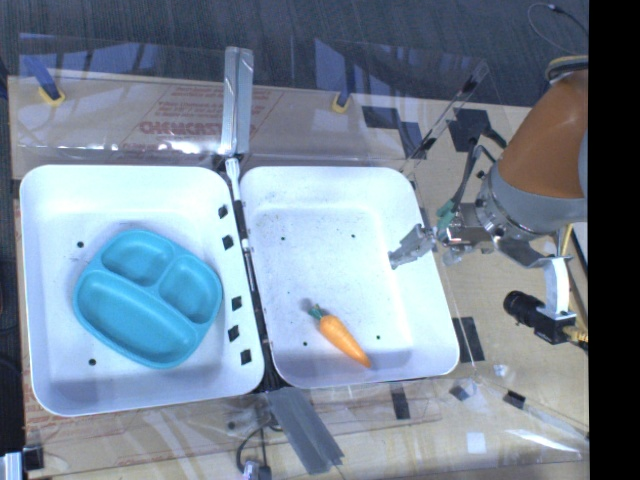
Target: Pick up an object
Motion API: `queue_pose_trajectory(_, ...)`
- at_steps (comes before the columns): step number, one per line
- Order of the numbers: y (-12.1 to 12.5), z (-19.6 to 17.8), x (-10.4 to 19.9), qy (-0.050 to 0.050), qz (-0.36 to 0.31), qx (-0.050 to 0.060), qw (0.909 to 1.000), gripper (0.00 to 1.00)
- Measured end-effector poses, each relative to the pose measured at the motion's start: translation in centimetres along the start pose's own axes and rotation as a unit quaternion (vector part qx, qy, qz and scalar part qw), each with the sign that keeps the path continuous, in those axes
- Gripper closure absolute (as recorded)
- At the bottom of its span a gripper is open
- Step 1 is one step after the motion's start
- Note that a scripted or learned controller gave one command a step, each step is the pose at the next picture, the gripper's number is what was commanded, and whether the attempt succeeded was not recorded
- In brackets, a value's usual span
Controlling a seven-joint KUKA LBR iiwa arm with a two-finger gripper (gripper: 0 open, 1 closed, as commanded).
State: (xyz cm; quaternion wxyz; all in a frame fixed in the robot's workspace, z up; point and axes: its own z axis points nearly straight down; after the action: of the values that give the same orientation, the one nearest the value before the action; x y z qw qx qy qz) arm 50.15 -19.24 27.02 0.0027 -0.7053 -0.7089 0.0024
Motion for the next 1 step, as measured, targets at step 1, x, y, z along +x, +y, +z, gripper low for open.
queue_pose_trajectory(1, 7.69, 2.02, 1.19, 0.0, -0.002, 0.001, 1.0, 0.0)
